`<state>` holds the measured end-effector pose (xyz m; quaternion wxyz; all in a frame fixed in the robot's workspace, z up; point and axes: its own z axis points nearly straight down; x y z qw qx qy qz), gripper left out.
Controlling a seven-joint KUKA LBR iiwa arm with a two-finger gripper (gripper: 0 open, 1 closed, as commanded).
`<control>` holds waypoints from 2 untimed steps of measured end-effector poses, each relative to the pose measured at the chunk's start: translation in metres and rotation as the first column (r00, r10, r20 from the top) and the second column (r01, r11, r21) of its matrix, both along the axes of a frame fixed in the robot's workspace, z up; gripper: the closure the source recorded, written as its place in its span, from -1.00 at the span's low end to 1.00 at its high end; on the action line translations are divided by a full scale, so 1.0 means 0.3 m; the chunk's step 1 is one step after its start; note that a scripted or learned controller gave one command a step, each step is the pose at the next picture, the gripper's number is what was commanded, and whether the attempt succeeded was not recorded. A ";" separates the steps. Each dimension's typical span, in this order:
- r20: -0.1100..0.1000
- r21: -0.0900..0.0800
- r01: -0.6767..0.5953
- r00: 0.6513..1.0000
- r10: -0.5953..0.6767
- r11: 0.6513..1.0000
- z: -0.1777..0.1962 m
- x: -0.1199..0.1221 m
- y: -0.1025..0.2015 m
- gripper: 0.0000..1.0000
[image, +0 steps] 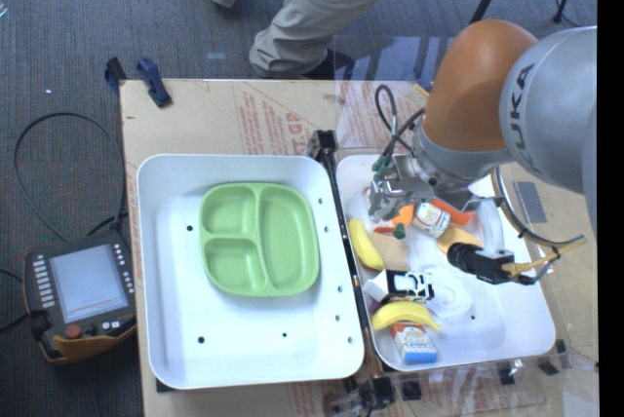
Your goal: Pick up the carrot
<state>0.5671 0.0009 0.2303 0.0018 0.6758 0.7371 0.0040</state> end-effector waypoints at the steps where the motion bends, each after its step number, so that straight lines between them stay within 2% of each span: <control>1: -0.014 -0.002 -0.130 0.991 0.130 0.992 -0.078 -0.138 -0.159 1.00; 2: -0.018 -0.005 0.383 0.923 -0.383 0.924 -0.029 -0.268 -0.109 1.00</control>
